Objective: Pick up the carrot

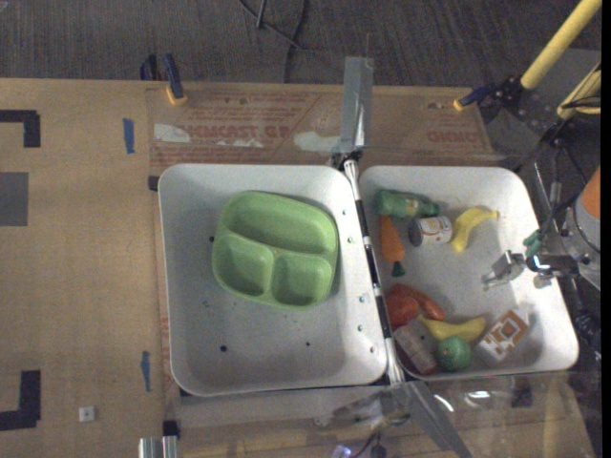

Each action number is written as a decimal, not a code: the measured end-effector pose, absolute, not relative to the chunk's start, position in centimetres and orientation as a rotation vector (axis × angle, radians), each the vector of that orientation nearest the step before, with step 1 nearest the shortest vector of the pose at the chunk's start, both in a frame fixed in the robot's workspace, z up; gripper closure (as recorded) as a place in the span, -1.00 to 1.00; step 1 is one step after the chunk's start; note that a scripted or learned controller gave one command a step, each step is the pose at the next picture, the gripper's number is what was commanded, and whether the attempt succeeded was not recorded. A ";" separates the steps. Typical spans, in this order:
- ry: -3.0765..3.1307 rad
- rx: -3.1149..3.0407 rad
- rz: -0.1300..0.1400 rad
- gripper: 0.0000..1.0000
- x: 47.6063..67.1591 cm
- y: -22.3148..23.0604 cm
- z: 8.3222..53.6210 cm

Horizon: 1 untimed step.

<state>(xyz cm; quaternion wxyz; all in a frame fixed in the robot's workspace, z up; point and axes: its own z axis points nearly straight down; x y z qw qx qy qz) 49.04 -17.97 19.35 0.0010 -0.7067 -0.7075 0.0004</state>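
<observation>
Fingers (498,271) of the gripper (511,267) we logged as spread, pinching nothing, near the right bin's (549,346) right edge; carrot (392,239) lay against its left wall, so we judged an end-clear, crosswise descent best.

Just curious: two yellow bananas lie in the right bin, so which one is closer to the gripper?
The upper banana, beside the small can, looks closer to the gripper; the other banana lies lower, above the green ball.

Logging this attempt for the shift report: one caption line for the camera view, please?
Gripper hovers at the right bin's right side, apart from the carrot lying by the divider; green tray in the left bin.
</observation>
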 end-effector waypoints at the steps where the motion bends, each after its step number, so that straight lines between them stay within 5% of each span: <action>1: -2.196 -2.245 0.001 -1.00 55.5 -10.4 10.4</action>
